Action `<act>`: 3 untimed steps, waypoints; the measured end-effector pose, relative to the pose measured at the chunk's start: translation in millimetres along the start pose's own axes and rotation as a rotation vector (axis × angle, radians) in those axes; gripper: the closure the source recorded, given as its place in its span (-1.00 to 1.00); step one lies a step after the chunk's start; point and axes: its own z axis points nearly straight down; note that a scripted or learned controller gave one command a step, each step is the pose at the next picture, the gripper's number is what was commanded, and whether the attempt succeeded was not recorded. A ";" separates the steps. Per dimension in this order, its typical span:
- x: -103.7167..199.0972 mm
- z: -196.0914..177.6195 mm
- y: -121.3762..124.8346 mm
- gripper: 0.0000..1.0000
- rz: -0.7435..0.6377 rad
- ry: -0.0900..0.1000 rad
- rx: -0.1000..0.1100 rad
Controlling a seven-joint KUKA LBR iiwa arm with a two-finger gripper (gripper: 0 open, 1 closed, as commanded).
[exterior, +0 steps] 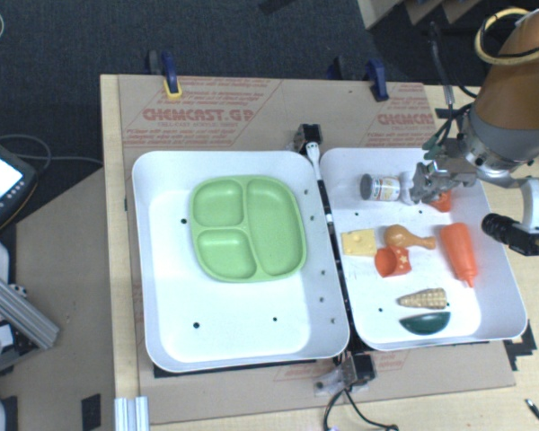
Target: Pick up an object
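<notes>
My gripper [428, 187] is low over the far part of the right bin [499, 317]. Just left of it lies a small grey jar [380, 188] on its side. A small red piece [441, 203] peeks out at the gripper's right side, partly hidden by it. Nearer the front lie a yellow cheese wedge [359, 242], a brown drumstick [406, 237], a small red piece [393, 260], an orange carrot [460, 251], a corn cob [422, 299] and a dark green piece [425, 322].
The left bin [162, 330] holds a green divided plate [249, 228]. A black ridge [328, 232] runs between the two bins. The arm's orange band [512, 79] and grey wrist hang over the right bin's far right corner.
</notes>
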 end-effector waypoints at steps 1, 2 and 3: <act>51.2 -12.0 -19.9 1.00 -0.001 0.001 -0.001; 95.8 -18.6 -44.8 1.00 -0.001 0.001 0.000; 144.5 -3.4 -68.2 1.00 -0.001 0.000 0.002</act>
